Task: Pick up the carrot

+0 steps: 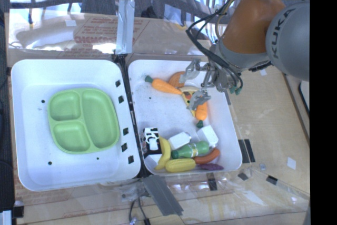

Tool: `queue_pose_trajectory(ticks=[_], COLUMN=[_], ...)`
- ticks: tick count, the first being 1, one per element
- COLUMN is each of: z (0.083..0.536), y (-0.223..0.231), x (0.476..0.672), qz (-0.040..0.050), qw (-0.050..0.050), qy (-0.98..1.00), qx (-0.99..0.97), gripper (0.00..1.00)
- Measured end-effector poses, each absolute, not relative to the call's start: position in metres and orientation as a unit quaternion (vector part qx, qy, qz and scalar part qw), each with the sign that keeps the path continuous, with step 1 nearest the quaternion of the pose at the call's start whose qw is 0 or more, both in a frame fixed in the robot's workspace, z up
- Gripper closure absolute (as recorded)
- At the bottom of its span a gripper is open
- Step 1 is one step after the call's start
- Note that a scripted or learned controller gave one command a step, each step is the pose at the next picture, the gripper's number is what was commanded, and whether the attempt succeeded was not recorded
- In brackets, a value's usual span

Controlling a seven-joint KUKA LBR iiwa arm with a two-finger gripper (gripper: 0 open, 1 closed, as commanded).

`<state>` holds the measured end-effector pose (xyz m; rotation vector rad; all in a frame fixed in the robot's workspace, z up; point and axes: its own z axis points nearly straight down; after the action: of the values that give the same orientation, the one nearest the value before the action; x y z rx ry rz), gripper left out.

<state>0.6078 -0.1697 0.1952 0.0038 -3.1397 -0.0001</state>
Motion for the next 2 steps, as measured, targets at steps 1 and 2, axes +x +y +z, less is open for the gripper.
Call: queue_pose_trajectory(ticks=[1, 2], z=[0.090, 0.091], y=[-0.209, -0.209], x=[0.625, 0.568], qz=[-0.0010, -0.0013], qw=[0.002, 0.002], qy=[-0.995, -0.977], qx=[0.104, 0.213], gripper=[0.00, 0.00])
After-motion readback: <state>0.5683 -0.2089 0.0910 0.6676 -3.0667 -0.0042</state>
